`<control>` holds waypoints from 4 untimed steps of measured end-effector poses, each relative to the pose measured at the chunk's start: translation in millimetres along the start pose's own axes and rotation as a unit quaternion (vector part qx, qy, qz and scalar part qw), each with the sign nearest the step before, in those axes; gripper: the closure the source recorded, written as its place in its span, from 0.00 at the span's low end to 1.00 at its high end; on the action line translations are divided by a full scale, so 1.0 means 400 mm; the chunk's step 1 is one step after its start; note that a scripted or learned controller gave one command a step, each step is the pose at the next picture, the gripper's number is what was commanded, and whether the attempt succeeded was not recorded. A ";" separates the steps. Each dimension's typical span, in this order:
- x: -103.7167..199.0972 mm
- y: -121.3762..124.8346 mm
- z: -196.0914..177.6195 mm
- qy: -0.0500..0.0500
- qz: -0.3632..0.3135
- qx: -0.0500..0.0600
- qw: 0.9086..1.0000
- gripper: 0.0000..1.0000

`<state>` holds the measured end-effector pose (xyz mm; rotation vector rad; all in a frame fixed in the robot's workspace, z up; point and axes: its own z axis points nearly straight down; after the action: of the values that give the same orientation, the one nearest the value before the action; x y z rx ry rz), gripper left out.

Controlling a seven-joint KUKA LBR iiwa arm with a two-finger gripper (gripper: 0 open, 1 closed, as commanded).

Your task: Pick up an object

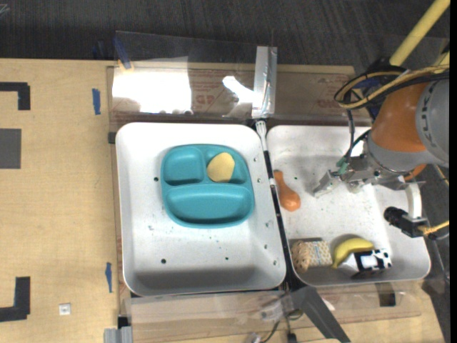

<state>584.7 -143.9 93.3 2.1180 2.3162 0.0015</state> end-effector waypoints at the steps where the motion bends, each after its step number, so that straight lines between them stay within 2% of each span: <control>1: 0.084 -0.202 0.005 0.001 -0.010 0.002 1.000 0.00; 2: 0.119 -0.245 0.011 -0.002 -0.036 -0.004 0.999 0.00; 3: 0.124 -0.184 -0.111 0.000 -0.168 -0.001 0.986 0.00; 4: 0.100 -0.105 0.013 -0.001 -0.162 -0.003 0.987 0.00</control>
<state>539.5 -107.7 88.0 1.7127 2.6246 0.0061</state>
